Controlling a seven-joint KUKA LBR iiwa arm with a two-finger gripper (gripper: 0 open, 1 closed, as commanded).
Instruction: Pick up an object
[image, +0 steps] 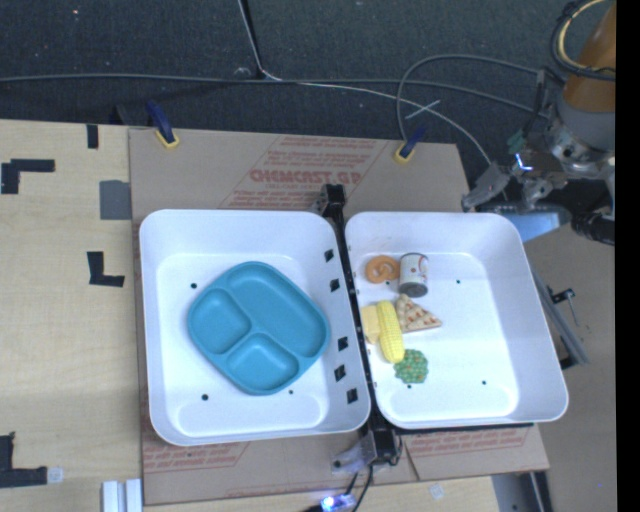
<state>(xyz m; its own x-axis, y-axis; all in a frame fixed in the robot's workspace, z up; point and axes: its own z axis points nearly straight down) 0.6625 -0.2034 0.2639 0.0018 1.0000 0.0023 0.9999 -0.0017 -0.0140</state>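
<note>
Cardboard-topped bench (300, 165) with two white bins, pincer (500, 190) above right bin's (500, 300) far corner, grip state unclear.

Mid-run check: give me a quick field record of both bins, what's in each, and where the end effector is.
left bin: blue divided plate
right bin: pretzel, small can on its side, pizza slice, corn cob, broccoli, clustered near the divider
end effector: outside the right bin, past its far right corner
held item: none visible
task status: nothing picked up yet
</note>
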